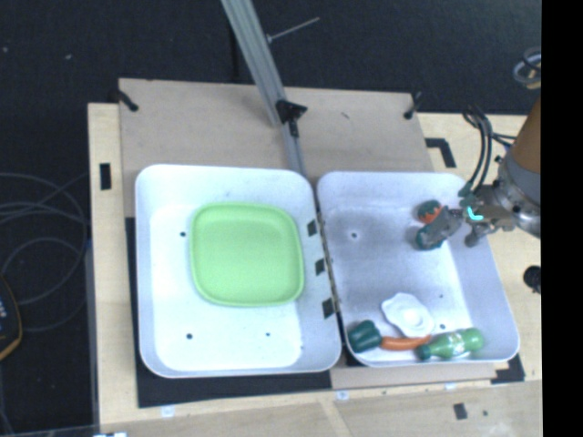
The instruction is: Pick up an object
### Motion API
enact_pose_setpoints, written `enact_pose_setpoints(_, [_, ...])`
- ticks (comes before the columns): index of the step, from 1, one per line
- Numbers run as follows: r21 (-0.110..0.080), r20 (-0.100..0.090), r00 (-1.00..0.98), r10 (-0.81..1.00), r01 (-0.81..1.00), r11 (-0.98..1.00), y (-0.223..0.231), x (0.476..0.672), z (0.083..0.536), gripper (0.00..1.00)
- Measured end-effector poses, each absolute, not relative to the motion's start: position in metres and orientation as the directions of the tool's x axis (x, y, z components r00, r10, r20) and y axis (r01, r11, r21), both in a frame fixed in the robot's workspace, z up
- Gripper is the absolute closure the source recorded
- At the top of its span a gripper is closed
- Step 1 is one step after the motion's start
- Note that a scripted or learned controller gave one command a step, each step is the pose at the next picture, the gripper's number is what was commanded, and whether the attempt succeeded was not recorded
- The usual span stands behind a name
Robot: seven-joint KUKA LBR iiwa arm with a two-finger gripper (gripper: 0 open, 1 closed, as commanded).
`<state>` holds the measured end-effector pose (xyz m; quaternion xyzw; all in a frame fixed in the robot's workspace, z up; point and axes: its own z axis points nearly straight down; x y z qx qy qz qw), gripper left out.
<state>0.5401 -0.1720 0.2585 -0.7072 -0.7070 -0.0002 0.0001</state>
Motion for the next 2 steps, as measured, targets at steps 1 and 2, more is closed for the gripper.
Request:
enact_pose_setpoints(1, [0.000,0.000,0.000,1.000,1.000,0.000,-0.172,0.540,0.258,0.00])
enact_pose_setpoints(2, [-0.004,0.000,0.001,1.000,1.000,-0.001,-0.181,0.540,0.213,0.00])
